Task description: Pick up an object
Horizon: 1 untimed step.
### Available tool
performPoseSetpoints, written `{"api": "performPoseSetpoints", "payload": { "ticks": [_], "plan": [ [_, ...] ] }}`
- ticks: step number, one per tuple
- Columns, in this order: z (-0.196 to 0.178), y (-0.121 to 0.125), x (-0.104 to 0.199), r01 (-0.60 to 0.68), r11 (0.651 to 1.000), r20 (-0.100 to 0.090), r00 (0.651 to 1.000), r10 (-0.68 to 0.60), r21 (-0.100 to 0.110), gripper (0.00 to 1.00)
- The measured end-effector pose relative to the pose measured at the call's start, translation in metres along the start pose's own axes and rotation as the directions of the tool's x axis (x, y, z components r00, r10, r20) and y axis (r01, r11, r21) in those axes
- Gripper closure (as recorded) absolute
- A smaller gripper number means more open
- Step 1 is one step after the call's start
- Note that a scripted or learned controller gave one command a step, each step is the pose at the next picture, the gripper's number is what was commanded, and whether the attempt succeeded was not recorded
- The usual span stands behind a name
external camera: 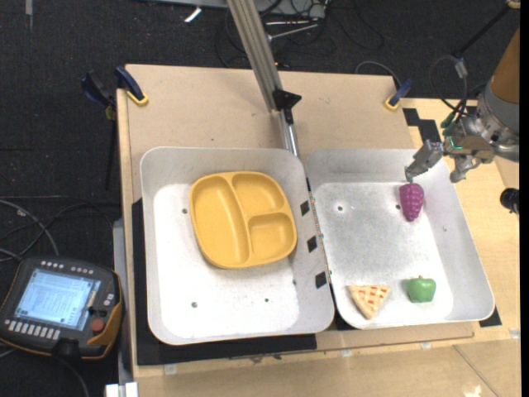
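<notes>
Claw: my gripper (442, 162) hangs over the far edge of the right bin, its two fingers spread wide, one finger (421, 160) toward the bin's middle and the other out by the rim; nothing sits between them.
Grapes: the purple grape bunch (412, 200) lies in the right bin (364, 222), just below my claw at its 7 o'clock, close to the nearer fingertip but apart from it.
Green pepper: the small green pepper (421, 289) rests near the bin's front edge, at 6 o'clock from the grapes and well apart from them.
Pizza slice: the pizza slice (369, 298) lies just beside the pepper, at its 9 o'clock, not touching.
Left bin: the left bin (165, 304) sits alongside, at 9 o'clock from the right one.
Plate: a yellow divided plate (244, 219) lies in the left bin, toward its far half.
Pendant: a control pendant (58, 304) rests on the floor at 9 o'clock of the bench.
</notes>
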State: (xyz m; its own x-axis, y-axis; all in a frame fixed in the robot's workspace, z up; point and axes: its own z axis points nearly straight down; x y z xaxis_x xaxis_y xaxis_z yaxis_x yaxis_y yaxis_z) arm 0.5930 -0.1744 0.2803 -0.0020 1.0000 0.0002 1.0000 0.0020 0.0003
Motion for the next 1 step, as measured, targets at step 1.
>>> {"api": "performPoseSetpoints", "payload": {
  "ticks": [1],
  "plan": [
    [0.0, 0.0, 0.0, 0.0, 1.0, 0.0, 1.0, 0.0, 0.0, 0.0]
  ]
}}
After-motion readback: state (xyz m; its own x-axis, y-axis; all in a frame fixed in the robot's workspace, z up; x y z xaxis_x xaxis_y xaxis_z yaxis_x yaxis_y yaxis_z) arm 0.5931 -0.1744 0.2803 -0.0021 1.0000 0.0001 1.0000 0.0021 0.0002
